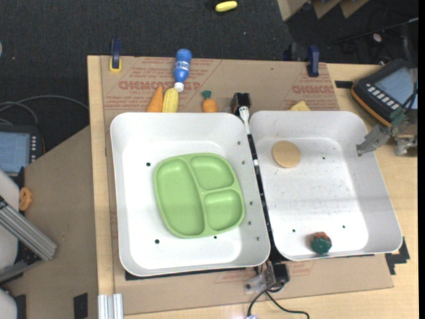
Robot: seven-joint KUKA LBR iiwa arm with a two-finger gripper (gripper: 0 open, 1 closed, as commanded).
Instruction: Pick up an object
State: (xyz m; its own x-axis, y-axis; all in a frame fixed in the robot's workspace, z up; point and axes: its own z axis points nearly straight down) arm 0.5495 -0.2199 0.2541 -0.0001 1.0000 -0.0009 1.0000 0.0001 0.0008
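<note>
The right bin holds a flat round tan disc near its far left corner. A small teal ball with a red top lies close to that bin's near edge. In the left bin a green divided plate lies flat in the middle, with three compartments that hold nothing.
Behind the bins on the cardboard lie a blue and white bottle, a toy corn cob, an orange piece and a small carrot. A grey metal part juts in at the right bin's far right rim, below a handheld pendant.
</note>
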